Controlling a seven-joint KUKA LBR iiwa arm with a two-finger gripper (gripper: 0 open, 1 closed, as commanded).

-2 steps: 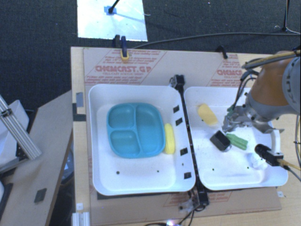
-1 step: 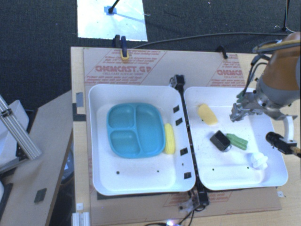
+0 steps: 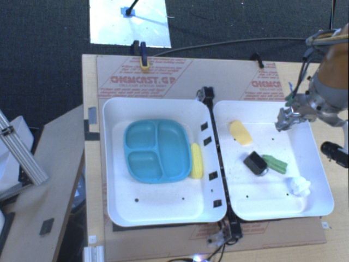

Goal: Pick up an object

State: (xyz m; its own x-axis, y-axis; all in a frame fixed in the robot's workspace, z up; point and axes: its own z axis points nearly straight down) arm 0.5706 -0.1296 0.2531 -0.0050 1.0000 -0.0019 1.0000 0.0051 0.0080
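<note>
The right bin (image 3: 313, 146) holds a yellow block (image 3: 240, 132) near its back left, a black object (image 3: 254, 162) in the middle, a green piece (image 3: 275, 164) touching the black one on its right, and a crumpled white object (image 3: 299, 186) at the front right. My gripper (image 3: 284, 119) hangs over the back right part of this bin, to the right of the yellow block and apart from every object. Nothing shows between its tips.
The left bin (image 3: 117, 113) holds a blue divided plate (image 3: 155, 150) with a yellow corn cob (image 3: 196, 161) along its right side. Black clips run down the divider (image 3: 214, 146) between the bins. Cardboard lies under both bins.
</note>
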